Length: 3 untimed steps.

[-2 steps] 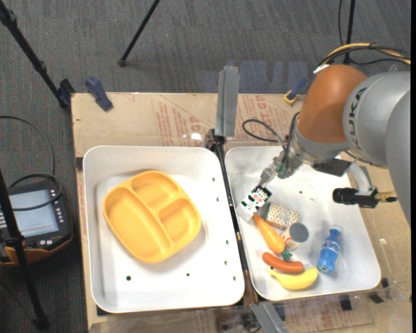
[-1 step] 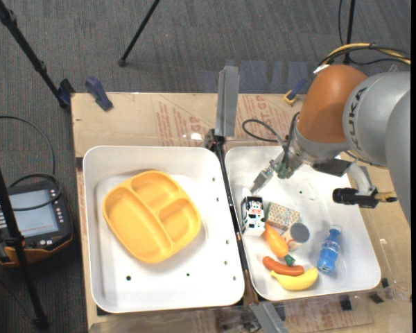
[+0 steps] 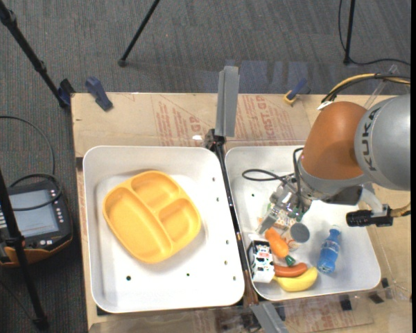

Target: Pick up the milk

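Milk carton [image 3: 262,261] lying at bin's [image 3: 364,277] 7 o'clock corner, touching carrot [image 3: 277,243]; hand [image 3: 283,210] hovering at its 1 o'clock, opening unreadable. Descending squarely, avoiding banana [image 3: 296,281].

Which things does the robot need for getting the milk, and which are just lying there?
Needed for the job:
milk carton, at the front left corner of the right bin
hand, hovering above that bin, behind the milk

Just lying about:
carrot
banana
red sausage
blue bottle
yellow tray in the left bin
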Motion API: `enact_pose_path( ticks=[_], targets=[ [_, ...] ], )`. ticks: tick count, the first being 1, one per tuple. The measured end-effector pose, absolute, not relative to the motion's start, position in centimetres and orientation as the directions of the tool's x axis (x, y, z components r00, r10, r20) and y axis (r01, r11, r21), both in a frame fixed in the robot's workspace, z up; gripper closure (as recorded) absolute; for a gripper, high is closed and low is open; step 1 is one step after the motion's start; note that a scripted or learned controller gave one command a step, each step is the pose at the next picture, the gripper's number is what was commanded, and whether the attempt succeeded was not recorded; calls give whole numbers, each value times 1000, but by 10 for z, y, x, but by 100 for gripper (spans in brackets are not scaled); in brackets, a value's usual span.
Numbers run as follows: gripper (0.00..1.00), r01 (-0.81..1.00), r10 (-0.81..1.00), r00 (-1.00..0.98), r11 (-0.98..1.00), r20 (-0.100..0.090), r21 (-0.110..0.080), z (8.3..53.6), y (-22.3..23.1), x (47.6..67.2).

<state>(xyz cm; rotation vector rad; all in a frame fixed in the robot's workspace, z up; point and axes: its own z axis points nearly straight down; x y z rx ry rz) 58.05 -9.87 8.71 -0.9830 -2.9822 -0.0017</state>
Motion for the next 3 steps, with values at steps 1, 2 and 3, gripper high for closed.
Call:
enact_pose_path(
  ticks=[1, 2, 3],
  targets=[
    [0, 519, 519, -855, 855, -2, 2, 237, -146, 568],
    [0, 472, 472, -882, 882, 3, 0, 141, -111, 549],
    [0, 648, 648, -761, 761, 0, 0, 195, -125, 588]
  ],
)
